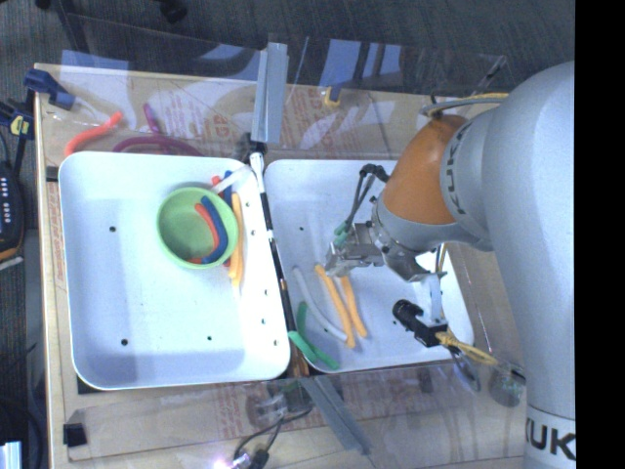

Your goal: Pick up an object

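Your pincer (342, 260) low in right bin (293, 189), over orange sticks (342, 303). Jaw state: can't tell. Risk: thin sticks lie flat, side by side; pincer may skid off.

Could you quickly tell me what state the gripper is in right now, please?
Gripper: it cannot be told whether it is open or closed; it sits low in the right bin, just above the orange sticks, with nothing visibly held.
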{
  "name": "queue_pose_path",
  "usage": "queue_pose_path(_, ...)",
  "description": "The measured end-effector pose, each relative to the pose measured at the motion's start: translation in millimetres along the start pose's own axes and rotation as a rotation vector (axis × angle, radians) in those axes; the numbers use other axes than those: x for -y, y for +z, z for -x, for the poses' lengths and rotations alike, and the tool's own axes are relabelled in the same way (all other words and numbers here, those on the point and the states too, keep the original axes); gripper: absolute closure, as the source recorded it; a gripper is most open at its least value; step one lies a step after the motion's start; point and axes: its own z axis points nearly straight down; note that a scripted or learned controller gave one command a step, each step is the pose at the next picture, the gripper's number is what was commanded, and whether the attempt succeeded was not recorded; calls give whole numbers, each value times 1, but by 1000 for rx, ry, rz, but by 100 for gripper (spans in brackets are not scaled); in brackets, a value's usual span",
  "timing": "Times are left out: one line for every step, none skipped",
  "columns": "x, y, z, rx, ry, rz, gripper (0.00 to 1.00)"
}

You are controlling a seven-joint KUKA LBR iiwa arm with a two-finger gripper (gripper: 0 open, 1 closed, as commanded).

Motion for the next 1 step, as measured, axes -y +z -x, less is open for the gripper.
queue_pose_path(0, 0, 0, 0, -1, 0, 0)
